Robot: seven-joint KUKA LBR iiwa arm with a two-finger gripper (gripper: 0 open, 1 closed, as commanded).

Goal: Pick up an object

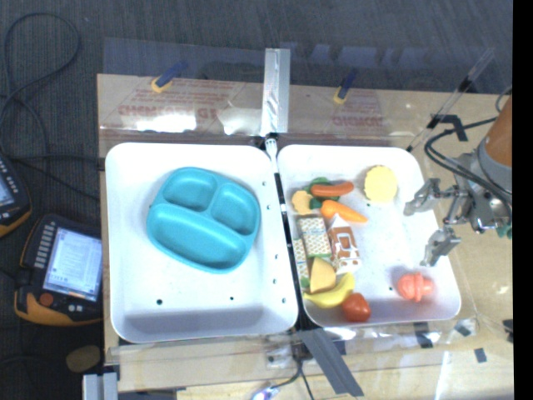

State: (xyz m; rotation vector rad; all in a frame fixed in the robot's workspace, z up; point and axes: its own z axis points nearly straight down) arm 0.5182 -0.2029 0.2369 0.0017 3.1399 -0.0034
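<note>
Jaws (430,222) spread wide, holding nothing, over right bin (391,158) edge, near orange toy (415,287).

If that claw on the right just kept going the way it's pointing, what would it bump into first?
The gripper hangs over the right edge of the right bin, fingers aimed left and down. Going straight on, it would probably meet the bare white floor there, between the yellow round piece and the orange-red toy. Depth is hard to judge.

The gripper (431,222) was bare silver metal with two slim fingers; behind it ran black cables and an orange band.
</note>
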